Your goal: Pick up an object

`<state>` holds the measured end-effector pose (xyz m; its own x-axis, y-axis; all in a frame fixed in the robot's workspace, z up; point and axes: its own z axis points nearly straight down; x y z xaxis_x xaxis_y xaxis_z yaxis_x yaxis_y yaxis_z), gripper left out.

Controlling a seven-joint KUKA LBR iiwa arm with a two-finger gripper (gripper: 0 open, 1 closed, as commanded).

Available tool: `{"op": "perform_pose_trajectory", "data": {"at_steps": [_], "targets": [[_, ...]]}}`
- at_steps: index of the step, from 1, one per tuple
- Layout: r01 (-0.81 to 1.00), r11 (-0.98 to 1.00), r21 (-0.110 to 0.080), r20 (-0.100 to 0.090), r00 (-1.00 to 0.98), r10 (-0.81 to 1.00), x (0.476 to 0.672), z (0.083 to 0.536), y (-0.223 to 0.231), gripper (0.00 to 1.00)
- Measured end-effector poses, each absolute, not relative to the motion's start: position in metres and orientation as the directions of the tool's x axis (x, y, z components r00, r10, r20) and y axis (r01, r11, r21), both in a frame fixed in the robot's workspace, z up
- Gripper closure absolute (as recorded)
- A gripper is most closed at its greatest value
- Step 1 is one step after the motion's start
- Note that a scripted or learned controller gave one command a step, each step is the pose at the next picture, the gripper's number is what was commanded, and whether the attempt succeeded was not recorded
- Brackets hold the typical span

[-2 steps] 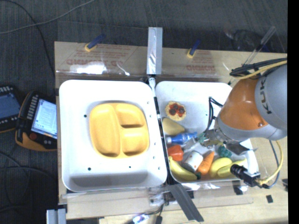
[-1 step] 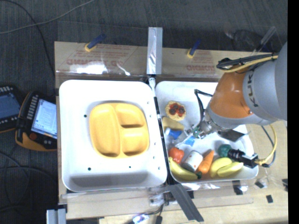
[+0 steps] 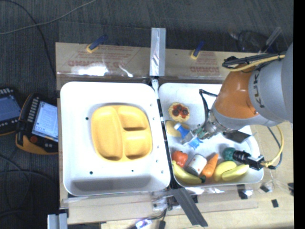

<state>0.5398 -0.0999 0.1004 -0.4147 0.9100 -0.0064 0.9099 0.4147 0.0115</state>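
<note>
My gripper (image 3: pixel 199 133) is low in the right bin (image 3: pixel 209 92), reaching in from the right under the orange-banded wrist (image 3: pixel 237 104). It sits right at a small blue and white object (image 3: pixel 185 131) near the bin's left side; whether they touch is unclear. A round tart with red topping (image 3: pixel 179 110) lies just behind. Along the bin's front lie a red tomato (image 3: pixel 178 156), a white can (image 3: pixel 196 164), an orange carrot (image 3: pixel 210 165), a banana (image 3: pixel 185 174), a second yellow fruit (image 3: pixel 229 170) and a dark green piece (image 3: pixel 229 152).
The left bin (image 3: pixel 76 128) holds a yellow divided tray (image 3: pixel 123 131). A handheld pendant (image 3: pixel 38 125) lies on the floor at far left. Cables (image 3: pixel 274 147) hang by the right bin's right edge. A metal divider (image 3: pixel 157 51) stands behind the bins.
</note>
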Motion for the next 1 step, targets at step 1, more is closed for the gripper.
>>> {"op": "perform_pose_trajectory", "data": {"at_steps": [1], "targets": [[0.987,0.162,-0.002,-0.001,-0.162,0.987,0.5525,0.1829,-0.0606,1.00]]}}
